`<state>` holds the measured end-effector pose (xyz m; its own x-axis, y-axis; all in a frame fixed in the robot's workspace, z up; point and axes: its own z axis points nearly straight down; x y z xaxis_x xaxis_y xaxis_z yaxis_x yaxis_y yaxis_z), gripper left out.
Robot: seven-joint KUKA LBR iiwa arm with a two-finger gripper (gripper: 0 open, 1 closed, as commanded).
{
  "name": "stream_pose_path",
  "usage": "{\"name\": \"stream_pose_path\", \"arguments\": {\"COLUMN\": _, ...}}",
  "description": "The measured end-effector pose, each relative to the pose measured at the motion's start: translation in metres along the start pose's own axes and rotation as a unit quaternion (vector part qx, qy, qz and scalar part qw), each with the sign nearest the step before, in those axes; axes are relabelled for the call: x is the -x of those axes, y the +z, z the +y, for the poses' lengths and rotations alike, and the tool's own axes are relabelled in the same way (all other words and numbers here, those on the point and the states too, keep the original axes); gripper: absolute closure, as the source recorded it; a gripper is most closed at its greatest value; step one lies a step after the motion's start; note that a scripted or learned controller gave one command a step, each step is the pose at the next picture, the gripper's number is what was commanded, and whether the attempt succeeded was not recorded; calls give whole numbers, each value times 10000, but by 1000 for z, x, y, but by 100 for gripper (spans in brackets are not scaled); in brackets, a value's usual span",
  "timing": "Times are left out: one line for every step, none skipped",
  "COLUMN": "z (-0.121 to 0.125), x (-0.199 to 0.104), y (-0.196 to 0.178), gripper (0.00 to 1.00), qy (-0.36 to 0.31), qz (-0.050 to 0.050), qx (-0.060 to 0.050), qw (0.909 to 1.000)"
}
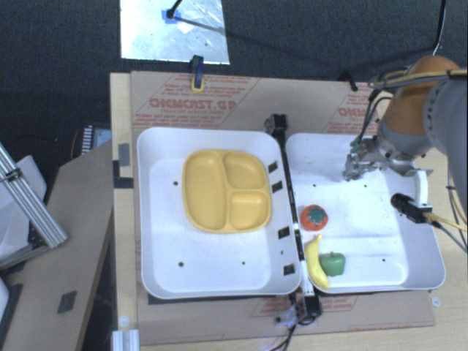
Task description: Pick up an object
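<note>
Fingers: my gripper (354,168) hangs over the right bin (380,269); whether they're spread, I cannot tell.
Targets: tomato (314,217), banana (315,263), green pepper (333,263) (clustered at the left wall).
Advice: tomato first; it stands alone.

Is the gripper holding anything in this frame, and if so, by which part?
Nothing held: the gripper hangs over bare bin floor, away from the tomato, banana and green pepper.
</note>
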<state>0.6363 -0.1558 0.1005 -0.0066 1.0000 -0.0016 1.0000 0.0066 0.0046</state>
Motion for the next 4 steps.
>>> {"name": "stream_pose_path", "arguments": {"z": 1, "x": 0, "y": -43, "gripper": 100, "qy": 7, "qz": 3, "qx": 4, "qw": 10000}}
{"name": "stream_pose_path", "arguments": {"z": -2, "x": -9, "y": -97, "gripper": 100, "qy": -2, "qz": 3, "qx": 8, "qw": 10000}}
{"name": "stream_pose_path", "arguments": {"z": -7, "x": -13, "y": -145, "gripper": 100, "qy": -4, "qz": 1, "qx": 12, "qw": 10000}}
{"name": "stream_pose_path", "arguments": {"z": -6, "x": -13, "y": -172, "gripper": 100, "qy": -1, "qz": 4, "qx": -1, "qw": 10000}}
